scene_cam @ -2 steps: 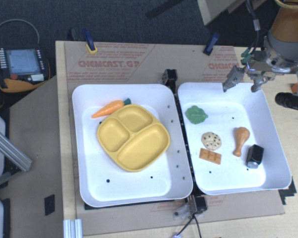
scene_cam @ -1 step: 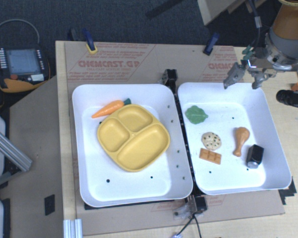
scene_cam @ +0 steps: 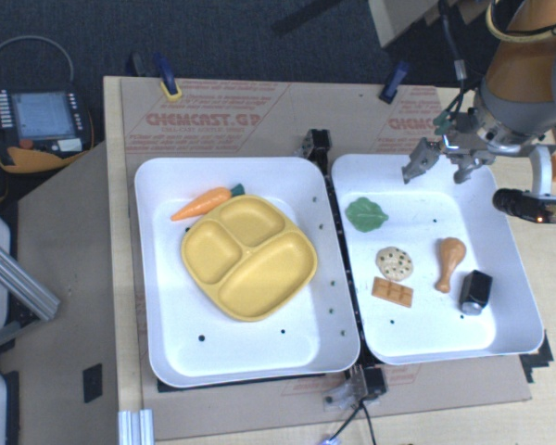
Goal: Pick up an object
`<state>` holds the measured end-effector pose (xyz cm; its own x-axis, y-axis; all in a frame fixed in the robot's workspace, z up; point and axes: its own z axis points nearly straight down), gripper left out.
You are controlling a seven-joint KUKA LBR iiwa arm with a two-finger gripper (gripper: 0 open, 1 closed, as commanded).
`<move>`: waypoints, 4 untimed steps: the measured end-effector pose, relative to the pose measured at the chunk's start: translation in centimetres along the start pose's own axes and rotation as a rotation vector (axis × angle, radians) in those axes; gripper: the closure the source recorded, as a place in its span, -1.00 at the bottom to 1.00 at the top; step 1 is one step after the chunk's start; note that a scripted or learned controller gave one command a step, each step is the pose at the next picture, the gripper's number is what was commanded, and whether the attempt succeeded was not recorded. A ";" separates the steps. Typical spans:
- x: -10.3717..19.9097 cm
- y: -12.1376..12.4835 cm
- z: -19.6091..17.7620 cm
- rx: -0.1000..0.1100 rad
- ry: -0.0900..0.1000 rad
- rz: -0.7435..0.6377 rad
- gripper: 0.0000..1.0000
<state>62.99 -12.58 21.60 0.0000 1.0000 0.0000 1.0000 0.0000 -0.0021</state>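
We see a round speckled cookie (scene_cam: pixel 394 263), a ridged brown wafer (scene_cam: pixel 393 293) and a glossy drumstick (scene_cam: pixel 449 260); our hand (scene_cam: pixel 442 165) hovers spread, empty, over the right white bin's (scene_cam: pixel 426 336) far edge

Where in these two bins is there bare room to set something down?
Left bin: a bare strip along the near edge below the yellow plate; the carrot crowds the far side. Right bin: bare near edge below the cracker. Its middle is crowded with cookie, drumstick and black block.
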 end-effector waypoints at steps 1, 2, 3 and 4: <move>0.1 -0.5 6.1 0.002 0.001 0.000 -1.00; 0.4 -0.3 12.5 0.005 0.002 -0.001 -1.00; 0.3 -0.1 11.0 -0.003 0.000 0.000 1.00; 0.6 -0.4 6.6 -0.007 -0.001 0.000 1.00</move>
<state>62.58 -11.93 15.01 -0.0004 1.0000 -0.0014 1.0000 0.0004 0.0052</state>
